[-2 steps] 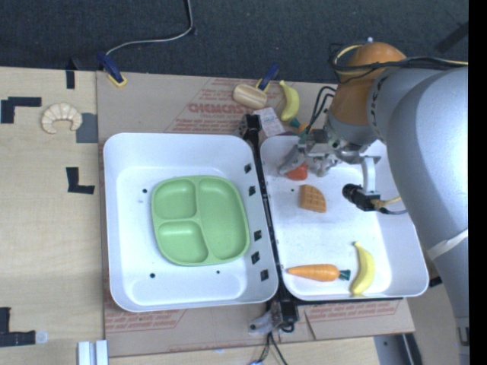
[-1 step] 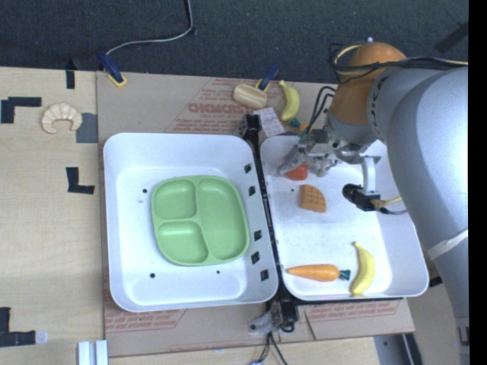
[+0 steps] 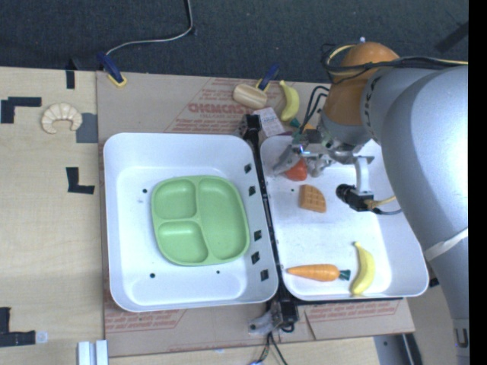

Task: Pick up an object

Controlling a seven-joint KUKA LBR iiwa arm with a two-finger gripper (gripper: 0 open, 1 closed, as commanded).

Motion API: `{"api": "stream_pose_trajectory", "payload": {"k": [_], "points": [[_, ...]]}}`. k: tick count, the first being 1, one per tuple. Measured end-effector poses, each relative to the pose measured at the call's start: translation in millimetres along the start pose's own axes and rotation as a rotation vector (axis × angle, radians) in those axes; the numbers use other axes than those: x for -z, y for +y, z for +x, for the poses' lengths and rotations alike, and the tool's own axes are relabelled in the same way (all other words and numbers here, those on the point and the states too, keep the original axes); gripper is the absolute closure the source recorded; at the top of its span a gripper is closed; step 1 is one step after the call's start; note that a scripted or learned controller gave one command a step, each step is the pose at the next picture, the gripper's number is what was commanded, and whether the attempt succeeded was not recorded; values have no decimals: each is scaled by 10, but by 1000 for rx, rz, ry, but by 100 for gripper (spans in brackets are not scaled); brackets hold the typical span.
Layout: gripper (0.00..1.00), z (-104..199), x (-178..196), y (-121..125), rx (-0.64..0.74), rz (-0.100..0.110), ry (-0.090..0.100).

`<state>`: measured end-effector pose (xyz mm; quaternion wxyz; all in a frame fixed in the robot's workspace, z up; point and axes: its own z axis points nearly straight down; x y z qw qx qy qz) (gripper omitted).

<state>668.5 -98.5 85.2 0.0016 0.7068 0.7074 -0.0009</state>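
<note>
You see the gripper (image 3: 298,158) low over the far end of the right bin (image 3: 396,284), right at a small red object (image 3: 297,171), though you cannot tell whether it grips it. In that bin you also have a waffle piece (image 3: 312,198), a carrot (image 3: 313,273) and a banana (image 3: 364,269) near the front edge. The left bin (image 3: 122,204) holds a green divided plate (image 3: 200,220), and a croissant (image 3: 61,117) lies on the bench far left.

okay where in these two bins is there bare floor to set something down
Right bin: bare floor in the middle, between the waffle above and the carrot and banana below. Its top end is crowded by the gripper and a red item. Left bin: bare strips around the green tray.
</note>
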Motion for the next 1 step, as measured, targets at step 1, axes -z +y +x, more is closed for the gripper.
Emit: {"api": "stream_pose_trajectory", "payload": {"k": [1], "points": [[100,-1,105,3,1,-1,-1]]}}
